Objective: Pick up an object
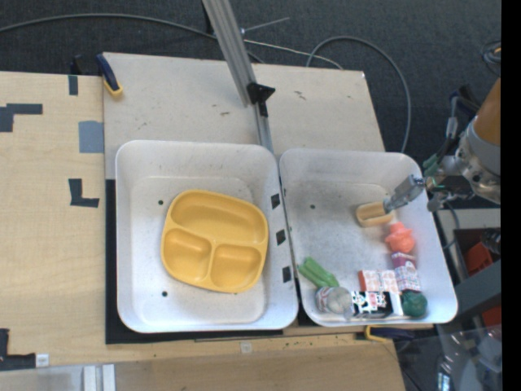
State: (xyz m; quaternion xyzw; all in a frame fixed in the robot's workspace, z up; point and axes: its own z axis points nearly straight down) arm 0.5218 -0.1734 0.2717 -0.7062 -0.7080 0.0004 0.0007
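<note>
My fingers (404, 192) hang beside the tan block (374, 213); I cannot tell their spread. I could nudge it toward the right bin's wall (342, 158).

wooden bench (49, 243) bears two white bins (130, 243) side by side.

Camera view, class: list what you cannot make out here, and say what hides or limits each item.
1. Arm: cut off by the right edge; its base is out of frame.
2. Gripper: small and blurred above the tan block; contact unclear.
3. Cartons in the right bin: print too small to read.
4. Items at that bin's front wall: crowded, outlines merge.
5. Pole: top cut off by the upper edge.
</note>
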